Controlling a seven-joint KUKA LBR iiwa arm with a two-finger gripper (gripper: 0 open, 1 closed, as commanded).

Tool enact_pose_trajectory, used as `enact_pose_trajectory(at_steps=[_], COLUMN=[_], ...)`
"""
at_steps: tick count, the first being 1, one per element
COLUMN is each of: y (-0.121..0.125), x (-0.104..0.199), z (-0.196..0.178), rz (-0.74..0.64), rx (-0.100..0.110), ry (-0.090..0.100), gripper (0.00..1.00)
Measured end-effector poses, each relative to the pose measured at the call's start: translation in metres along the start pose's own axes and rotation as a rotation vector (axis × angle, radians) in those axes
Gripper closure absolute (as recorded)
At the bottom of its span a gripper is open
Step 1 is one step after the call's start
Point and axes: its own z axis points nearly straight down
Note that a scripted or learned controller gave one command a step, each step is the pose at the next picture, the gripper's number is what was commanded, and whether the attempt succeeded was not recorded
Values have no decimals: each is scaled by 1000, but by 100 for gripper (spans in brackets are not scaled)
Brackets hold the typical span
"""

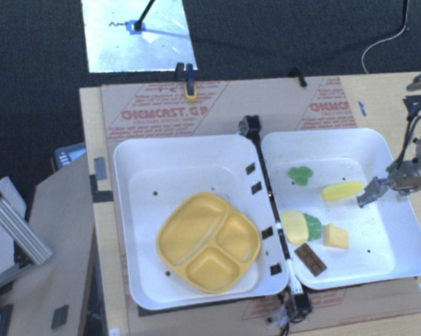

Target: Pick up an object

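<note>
Where the arm comes in from the right edge, its gripper [370, 192] hangs over the right part of the right bin [405, 253], with one grey finger [369, 194] angled toward the left; how the gripper is set, spread or closed, cannot be told from this slant, and nothing shows clamped in it. The fingertip sits just beside the right end of the yellow oblong piece [342, 190], which lies near the middle of that bin (whether the two touch is unclear). Up and to the left of the oblong piece lies a small green leafy piece [299, 173]. Below them, against the bin's left wall, a pale yellow rounded item [295, 226] overlaps a green item [313, 225] on its right side. Just right of those sits a tan cube-like block [337, 237], and below the rounded item a dark brown bar [310, 259] lies slantwise near the front wall.

The left bin [137, 206] holds a yellow divided tray [208, 240] with three compartments, lying flat in the front half. Both bins rest side by side on a cardboard sheet with red print [165, 110] on the bench. Beyond the bench, on the dark floor, lies a shiny square plate [138, 31].
</note>
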Motion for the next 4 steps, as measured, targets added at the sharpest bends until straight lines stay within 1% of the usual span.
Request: enact_pose_trajectory(at_steps=[1,2,3,4], y=[1,51,24,-1], x=[0,61,125,182], z=[-11,-252,-346,-163], rz=[-3,-8,-9,-6], rx=[-3,-21,-13,16], ry=[-1,-4,1,3], gripper=[100,100,100,100])
